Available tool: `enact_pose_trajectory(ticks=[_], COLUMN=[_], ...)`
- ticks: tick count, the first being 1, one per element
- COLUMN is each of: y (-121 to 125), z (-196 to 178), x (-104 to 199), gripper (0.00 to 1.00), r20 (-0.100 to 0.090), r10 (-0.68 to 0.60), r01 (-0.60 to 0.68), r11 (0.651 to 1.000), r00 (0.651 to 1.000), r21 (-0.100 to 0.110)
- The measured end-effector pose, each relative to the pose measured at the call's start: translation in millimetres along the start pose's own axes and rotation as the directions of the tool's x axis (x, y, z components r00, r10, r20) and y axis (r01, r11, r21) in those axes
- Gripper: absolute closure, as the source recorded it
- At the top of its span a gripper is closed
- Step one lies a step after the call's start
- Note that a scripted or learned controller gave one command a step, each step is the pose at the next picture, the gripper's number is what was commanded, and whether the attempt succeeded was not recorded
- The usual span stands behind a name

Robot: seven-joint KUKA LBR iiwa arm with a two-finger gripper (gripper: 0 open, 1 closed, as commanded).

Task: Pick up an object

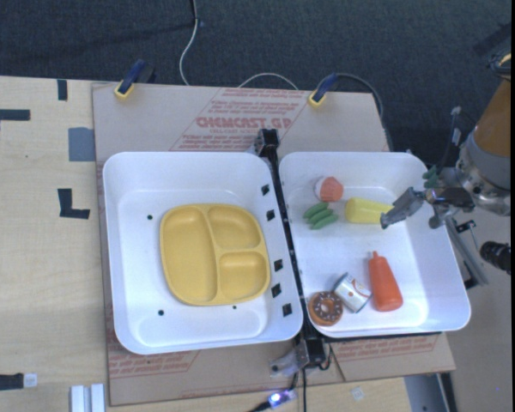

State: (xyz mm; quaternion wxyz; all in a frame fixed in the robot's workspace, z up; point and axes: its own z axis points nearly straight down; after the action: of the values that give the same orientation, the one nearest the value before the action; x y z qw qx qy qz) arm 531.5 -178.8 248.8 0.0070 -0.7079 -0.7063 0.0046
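The right bin [429,256] holds several small items. A yellow block [365,210] lies next to a green bean pod [321,216] and a red-and-white round piece [330,188]. Nearer the front lie an orange-red bottle [384,282], a small silver can [354,293] and a chocolate doughnut [326,308]. My gripper [418,212] hangs over the bin's right part, open, with nothing between its fingers. Its left finger [399,208] sits just off the yellow block's right end.
The left bin [129,230] bears a yellow divided plate [214,252]. A black divider [279,221] runs between the two bins. Both stand on a cardboard sheet [232,118] held by two clamps at the back.
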Motion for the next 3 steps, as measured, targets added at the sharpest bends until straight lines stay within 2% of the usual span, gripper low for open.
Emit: enact_pose_trajectory(ticks=[1, 2, 3], y=[2.0, 0.6, 1.9], z=[-5.7, 62.0, 111.0], x=[0.6, 1.4, -3.8], gripper=[0.00, 0.00, 0.00], r20=[0.002, 0.000, 0.001], r10=[-0.004, -0.003, -0.003], r01=[0.004, 0.003, 0.003], r11=[1.000, 1.000, 1.000], r00=[1.000, 1.000, 1.000], r21=[-0.010, -0.004, -0.005])
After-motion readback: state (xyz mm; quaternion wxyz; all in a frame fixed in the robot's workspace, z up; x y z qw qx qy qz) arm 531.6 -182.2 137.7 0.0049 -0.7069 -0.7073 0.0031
